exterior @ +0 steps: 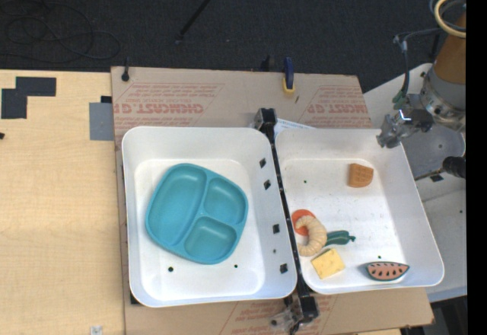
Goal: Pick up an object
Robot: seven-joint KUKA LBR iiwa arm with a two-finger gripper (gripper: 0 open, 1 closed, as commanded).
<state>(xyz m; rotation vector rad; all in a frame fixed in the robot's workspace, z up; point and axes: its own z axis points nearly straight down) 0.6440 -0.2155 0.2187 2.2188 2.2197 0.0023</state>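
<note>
The right bin [396,196] holds several toy foods. A brown bread chunk [361,174] lies toward its far side. Near the front are a red ring [301,218], a beige curled piece [313,237] lying partly on it, a small green piece [340,236], a yellow wedge [329,263] and a watermelon slice [387,271]. My gripper [394,128] hangs over the bin's far right corner, apart from every object, with nothing seen in it. The grey arm with its orange band [450,59] rises behind it.
The left bin [144,158] holds a blue divided plate [198,213]. Black clips [268,166] line the ridge between the two bins. A blue clamp [288,74] stands on the cardboard behind them.
</note>
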